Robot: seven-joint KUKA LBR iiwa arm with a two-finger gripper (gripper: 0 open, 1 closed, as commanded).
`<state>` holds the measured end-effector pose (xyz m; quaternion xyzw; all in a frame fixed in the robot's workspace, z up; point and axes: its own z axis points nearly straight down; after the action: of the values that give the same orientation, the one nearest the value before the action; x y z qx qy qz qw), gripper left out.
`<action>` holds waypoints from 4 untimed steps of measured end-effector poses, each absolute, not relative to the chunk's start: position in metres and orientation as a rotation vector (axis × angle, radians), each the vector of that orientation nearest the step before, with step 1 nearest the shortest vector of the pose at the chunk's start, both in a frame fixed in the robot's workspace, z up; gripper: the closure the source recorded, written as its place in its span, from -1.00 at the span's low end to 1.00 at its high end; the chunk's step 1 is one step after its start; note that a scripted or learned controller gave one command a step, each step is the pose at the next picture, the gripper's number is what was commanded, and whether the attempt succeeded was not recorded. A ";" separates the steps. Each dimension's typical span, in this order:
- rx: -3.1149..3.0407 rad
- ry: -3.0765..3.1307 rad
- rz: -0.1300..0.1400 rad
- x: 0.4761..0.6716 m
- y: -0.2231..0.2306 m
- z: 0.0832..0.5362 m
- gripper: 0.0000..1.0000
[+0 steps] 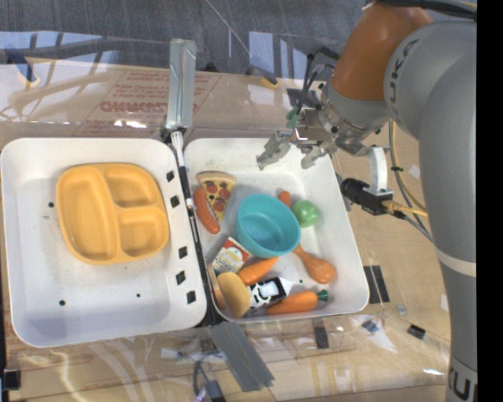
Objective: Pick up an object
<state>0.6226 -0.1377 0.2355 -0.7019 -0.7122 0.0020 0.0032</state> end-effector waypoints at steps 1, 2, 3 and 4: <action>-1.876 -2.525 0.000 0.583 -0.166 0.330 -1.00; -1.887 -2.501 0.008 0.567 -0.158 0.179 -1.00; -2.261 -2.205 -0.016 0.594 -0.140 0.103 -1.00; -2.452 -1.968 -0.004 0.571 -0.111 0.201 -1.00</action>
<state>0.5710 -0.1111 0.2014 -0.7798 -0.6261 -0.0014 -0.0013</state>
